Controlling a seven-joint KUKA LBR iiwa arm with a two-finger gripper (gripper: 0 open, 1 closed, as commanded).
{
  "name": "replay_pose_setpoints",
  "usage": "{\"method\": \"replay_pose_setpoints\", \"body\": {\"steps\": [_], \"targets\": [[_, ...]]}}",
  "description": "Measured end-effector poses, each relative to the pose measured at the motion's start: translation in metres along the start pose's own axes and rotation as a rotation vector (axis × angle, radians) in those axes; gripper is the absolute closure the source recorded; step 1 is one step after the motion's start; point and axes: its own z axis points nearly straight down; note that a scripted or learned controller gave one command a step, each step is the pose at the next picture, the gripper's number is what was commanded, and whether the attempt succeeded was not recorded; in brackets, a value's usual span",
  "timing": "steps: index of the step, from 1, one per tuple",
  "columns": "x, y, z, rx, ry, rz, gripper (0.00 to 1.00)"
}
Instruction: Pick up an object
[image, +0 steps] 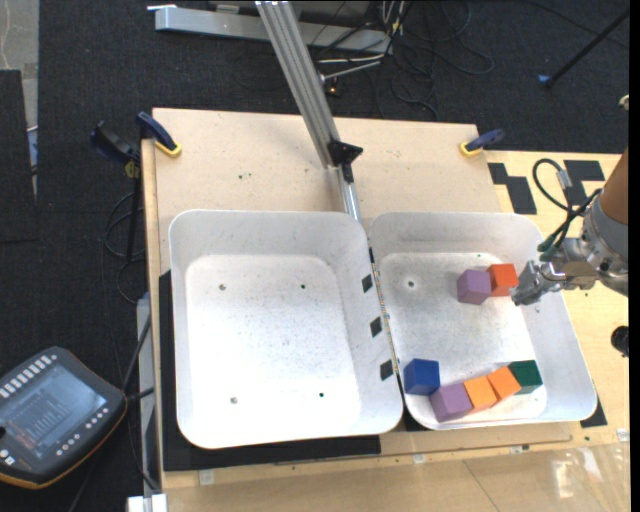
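Camera view has the gripper (527, 291) low in the right bin (570, 330), its finger state impossible to tell, just right of the orange cube (503, 276), which touches a purple cube (474, 286) leftward.

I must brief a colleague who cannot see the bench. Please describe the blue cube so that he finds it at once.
Look in the right bin, along its front edge, where four cubes lie in a row. The blue cube is the end of that row nearest the divider between the bins, beside a purple cube. It is the only blue block.
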Motion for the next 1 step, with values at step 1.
{"method": "replay_pose_setpoints", "body": {"steps": [1], "targets": [[0.0593, 0.0254, 0.0002, 0.004, 0.003, -0.005, 1.0]]}}
